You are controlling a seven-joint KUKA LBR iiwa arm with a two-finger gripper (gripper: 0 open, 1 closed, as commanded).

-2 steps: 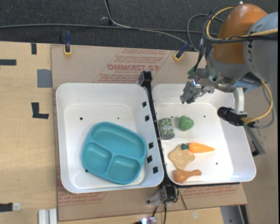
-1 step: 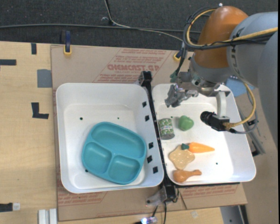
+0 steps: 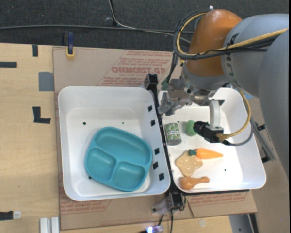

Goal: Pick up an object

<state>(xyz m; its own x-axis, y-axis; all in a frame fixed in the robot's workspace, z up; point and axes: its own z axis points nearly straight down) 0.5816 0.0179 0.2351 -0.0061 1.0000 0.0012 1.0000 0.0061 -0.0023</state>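
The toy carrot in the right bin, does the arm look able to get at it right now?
Probably yes. The toy carrot lies uncovered on the floor of the right bin, nothing on top. The cookie touches its leafy end, and the gripper hangs just above-left.

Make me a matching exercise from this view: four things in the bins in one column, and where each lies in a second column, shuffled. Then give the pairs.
Things:
1. blue divided plate
2. toy carrot
3. small green can
4. toy drumstick

Places:
A. right bin, nearest its front rim
B. right bin, close beside the divider between the bins
C. left bin, toward its front
D. right bin, middle, just right of the tan cracker-shaped toy

Pairs: 1-C, 2-D, 3-B, 4-A
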